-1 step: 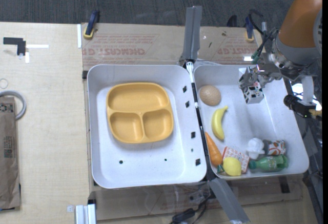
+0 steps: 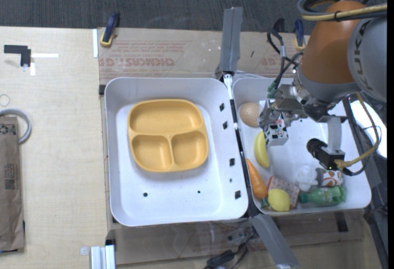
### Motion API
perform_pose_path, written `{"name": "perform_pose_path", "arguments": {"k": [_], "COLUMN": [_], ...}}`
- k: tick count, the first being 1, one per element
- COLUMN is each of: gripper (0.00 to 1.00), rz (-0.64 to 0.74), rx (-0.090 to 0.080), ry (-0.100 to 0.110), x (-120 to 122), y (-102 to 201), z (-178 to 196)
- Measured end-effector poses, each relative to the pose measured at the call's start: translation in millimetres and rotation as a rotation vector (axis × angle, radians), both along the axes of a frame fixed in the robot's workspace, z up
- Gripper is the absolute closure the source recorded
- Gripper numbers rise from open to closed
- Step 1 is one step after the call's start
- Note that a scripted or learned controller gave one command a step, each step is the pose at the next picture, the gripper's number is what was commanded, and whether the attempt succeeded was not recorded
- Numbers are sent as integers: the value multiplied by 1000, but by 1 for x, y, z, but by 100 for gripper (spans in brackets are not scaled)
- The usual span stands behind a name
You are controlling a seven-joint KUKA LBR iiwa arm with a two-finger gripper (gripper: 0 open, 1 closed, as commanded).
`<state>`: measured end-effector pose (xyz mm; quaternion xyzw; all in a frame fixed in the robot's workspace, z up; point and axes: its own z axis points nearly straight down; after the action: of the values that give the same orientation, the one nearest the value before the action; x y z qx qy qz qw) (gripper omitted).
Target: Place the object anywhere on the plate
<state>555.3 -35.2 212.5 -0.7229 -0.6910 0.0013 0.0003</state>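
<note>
The arm (image 2: 345,46) hides part of the right bin (image 2: 363,194), perhaps some contents.

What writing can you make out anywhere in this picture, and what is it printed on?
"CHEMCO71" or something close, red letters seen upside down on the cardboard strip behind the left bin; the last characters are uncertain, and smaller red lines beside them are blurred.
"KU", seen sideways, on the grey arm at the right edge, cut off by the frame.
Print on the brown paper bag at the far left: too small to read.
Label on the green bottle in the right bin: too blurred to read.
</note>
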Motion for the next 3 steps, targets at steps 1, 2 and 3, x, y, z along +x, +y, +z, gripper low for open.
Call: {"name": "perform_pose_path", "arguments": {"k": [1,2,3], "gripper": [100,100,100], "rz": [100,-3,109], "rx": [0,5,10], "ry": [1,-13,-7], "x": [23,-28,5], "y": [114,164,165], "z": [-22,-91,-97]}}
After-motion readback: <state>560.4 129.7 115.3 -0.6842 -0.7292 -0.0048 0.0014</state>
